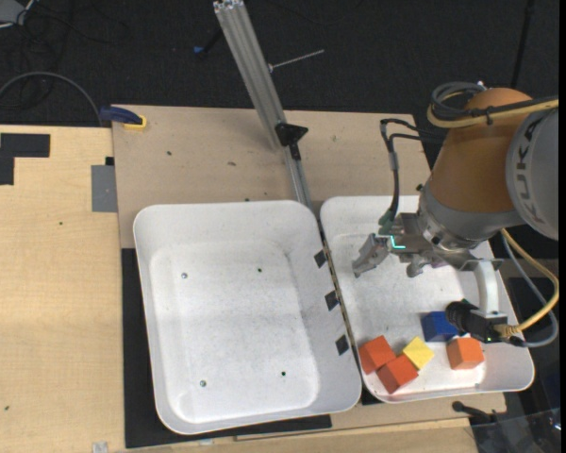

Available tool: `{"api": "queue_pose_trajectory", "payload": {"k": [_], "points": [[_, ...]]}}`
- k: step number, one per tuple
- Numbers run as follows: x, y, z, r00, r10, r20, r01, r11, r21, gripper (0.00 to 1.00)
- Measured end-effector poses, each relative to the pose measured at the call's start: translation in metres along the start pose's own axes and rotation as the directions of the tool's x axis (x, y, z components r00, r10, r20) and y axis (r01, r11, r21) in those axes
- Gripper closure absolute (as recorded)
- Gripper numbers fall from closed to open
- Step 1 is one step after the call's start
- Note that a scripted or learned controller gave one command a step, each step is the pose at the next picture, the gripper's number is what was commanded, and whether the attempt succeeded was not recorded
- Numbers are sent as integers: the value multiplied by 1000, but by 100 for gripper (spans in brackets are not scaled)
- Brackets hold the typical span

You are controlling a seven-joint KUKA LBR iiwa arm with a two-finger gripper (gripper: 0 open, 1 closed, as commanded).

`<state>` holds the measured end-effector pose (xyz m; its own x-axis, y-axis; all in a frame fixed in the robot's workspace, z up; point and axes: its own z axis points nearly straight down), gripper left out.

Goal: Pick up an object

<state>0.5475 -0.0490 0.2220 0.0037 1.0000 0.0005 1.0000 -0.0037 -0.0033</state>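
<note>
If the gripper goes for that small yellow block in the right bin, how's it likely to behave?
The small yellow block looks like a rigid cube with flat faces, so it should probably slide rather than roll when nudged. It sits tight between two orange-red blocks, so closing fingers may well bump those neighbours. For its size it looks light, and unlikely to tip.

Matt white plastic bins (236, 385), lightly speckled; pale wood-grain bench (38, 281); ribbed bare-metal rail (250, 59); smooth matt blocks (420, 352); glossy orange band (476, 149).
</note>
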Motion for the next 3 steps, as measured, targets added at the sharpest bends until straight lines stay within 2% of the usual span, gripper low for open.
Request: {"api": "queue_pose_trajectory", "payload": {"k": [1,2,3], "points": [[-3,0,-10,1000,8,0,-8,1000,0,100],[-95,-2,73,1000,4,2,-4,1000,7,100],[-97,-15,26,1000,1,1,-1,1000,-3,100]]}}
